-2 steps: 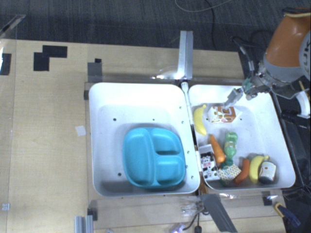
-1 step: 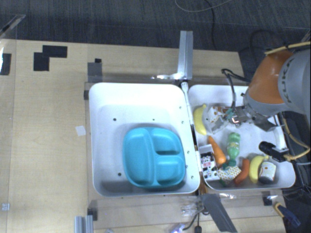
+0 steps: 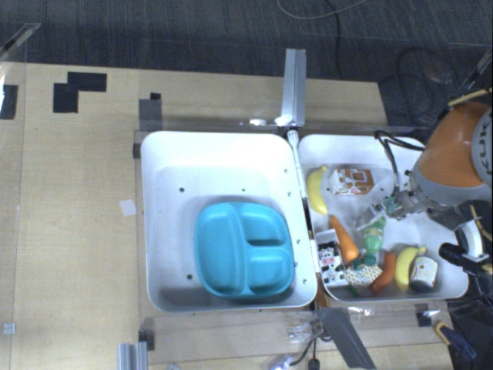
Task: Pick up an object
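Camera view: tan bench against dark carpet.

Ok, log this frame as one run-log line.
gripper: low over right bin, grasp unclear | carrot, bananas: in right bin | blue tray: left bin

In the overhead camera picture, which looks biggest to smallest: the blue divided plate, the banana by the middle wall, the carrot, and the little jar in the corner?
1. Blue divided plate, by far the largest.
2. Banana and carrot: they look about the same length, so I would not rank them apart.
3. Little jar, the smallest.
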Controlling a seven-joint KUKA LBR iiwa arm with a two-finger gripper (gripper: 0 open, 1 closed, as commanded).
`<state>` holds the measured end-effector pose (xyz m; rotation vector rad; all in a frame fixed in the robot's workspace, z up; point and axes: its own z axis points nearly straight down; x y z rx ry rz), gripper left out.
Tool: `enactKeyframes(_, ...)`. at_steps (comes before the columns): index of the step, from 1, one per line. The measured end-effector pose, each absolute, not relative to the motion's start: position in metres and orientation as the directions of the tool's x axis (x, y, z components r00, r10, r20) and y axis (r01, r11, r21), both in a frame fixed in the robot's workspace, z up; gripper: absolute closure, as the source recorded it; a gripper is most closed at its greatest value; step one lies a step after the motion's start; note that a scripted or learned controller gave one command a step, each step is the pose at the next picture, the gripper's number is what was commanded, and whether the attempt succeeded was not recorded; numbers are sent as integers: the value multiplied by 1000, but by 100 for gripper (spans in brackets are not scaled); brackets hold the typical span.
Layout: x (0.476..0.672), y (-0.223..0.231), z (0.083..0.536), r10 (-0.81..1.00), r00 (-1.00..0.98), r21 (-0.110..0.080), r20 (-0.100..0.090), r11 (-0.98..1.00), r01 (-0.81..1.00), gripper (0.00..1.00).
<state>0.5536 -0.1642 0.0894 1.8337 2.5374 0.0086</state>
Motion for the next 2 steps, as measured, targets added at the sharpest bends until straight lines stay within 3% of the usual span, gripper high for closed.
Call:
enactKeyframes(1,555,-162,99,949,-316,13,-3,316,949,100)
enactKeyframes(2,597,-132,199,949,-317,3,-1,317,949,100)
